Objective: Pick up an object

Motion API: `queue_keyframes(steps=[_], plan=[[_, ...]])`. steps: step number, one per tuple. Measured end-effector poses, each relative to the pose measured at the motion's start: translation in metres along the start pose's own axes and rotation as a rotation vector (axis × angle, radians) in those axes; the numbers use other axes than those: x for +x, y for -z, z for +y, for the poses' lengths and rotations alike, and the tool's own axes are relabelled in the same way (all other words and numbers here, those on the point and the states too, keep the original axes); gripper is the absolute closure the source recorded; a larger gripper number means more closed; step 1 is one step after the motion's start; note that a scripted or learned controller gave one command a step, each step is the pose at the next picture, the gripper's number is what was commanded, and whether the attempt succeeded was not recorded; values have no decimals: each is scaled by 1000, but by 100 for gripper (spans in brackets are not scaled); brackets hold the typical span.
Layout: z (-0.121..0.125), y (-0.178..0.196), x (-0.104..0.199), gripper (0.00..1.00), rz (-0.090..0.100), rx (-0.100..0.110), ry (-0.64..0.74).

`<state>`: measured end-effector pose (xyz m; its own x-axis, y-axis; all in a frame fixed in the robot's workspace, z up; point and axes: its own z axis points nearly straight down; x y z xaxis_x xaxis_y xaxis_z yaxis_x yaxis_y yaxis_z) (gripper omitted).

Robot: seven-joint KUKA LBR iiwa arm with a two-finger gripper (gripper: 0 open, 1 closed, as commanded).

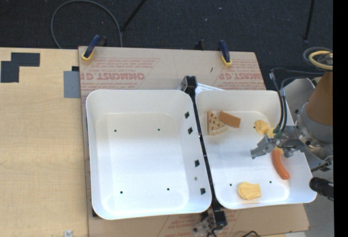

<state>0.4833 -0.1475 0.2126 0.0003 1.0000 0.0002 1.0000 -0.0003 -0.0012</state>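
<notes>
Right bin (239,108) holds four toy foods; pincer (267,146) state unclear.

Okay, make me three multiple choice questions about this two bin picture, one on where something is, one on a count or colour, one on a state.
1. Where does the orange sausage lie? A left bin B right bin C cardboard
2. How many blue clamps hold the cardboard? A two B four C none
3. How is the arm posed? A over the left bin B over the right bin's right side C raised off the bench

B: it lies in the right bin, beside the gripper.
A: one clamp, another.
B: the gripper sits there.
</notes>
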Motion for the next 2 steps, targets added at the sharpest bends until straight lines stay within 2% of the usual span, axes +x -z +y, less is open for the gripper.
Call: queue_keyframes(steps=[1, 2], plan=[[54, -73, -5, 0, 1, 4, 2], [118, -128, -5, 0, 0, 3, 2]])
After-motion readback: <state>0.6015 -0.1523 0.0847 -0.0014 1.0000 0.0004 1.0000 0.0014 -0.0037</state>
